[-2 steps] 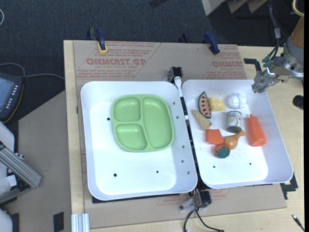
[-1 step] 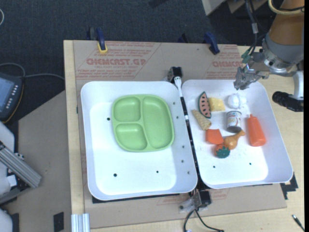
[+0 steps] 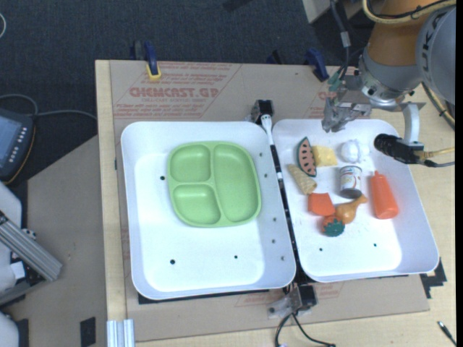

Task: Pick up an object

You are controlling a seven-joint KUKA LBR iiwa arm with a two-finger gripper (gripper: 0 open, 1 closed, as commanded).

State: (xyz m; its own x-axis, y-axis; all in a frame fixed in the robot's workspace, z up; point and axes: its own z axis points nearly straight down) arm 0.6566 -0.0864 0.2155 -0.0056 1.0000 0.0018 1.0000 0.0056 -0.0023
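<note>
I'm looking down at both bins. Nearest me, the front part of the right bin [image 3: 405,255] is sitting bare. Left bin [image 3: 137,215] is carrying a green divided plate [image 3: 214,183] with three compartments, lying flat near its middle.

Moving back into the right bin, the objects are clustering in its rear half. Closest to me: a small green and dark round piece [image 3: 333,228], touching the tip of a tan pear-shaped piece [image 3: 349,210]. Just left of those, an orange block [image 3: 321,204]. On the right, an orange bottle [image 3: 383,195] is lying roughly lengthwise, apart from the rest. A small metal can [image 3: 350,179] is standing between the bottle and the block. A beige cone-like piece [image 3: 302,178] is lying left of the can, with a watermelon slice [image 3: 307,156] just behind it. Next to that slice, a pale yellow piece [image 3: 325,155], then a white ball [image 3: 350,150].

Furthest back, the gripper [image 3: 337,118] is hanging over the rear rim of the right bin, behind the white ball and yellow piece and apart from both. I'm seeing nothing between its fingers. Can't tell if the tool is spread or pressed together; too dark and small. Arm with orange band [image 3: 404,20] is coming in from top right.
</note>
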